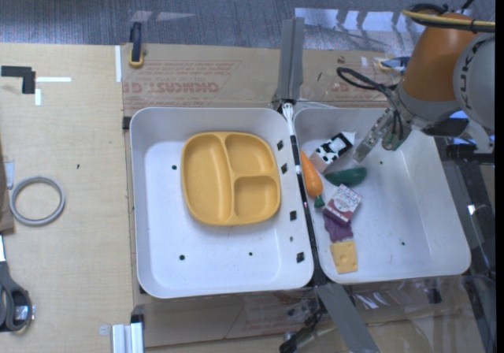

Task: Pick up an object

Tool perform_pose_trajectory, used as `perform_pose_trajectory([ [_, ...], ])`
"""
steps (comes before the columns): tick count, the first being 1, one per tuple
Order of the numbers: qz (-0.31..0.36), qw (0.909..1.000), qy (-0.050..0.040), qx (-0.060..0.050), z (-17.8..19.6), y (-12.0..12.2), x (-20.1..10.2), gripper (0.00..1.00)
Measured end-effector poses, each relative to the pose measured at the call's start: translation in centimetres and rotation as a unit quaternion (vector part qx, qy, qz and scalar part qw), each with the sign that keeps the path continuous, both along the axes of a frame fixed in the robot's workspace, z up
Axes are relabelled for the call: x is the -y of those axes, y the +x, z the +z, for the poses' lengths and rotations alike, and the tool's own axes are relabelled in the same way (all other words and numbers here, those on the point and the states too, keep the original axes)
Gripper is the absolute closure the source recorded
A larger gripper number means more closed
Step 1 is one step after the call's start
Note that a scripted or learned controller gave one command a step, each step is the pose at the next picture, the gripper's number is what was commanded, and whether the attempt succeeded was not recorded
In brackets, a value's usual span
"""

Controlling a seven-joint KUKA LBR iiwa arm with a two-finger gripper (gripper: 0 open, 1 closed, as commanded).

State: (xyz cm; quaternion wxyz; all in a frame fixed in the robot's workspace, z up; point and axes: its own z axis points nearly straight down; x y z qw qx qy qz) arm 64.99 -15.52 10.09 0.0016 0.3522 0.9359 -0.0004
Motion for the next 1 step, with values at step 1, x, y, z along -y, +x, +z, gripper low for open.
perform_pose_trajectory([
  [1, 0.000, 1.0000, 0.0001, 0.000, 0.00, 0.00, 0.00, 0.00],
])
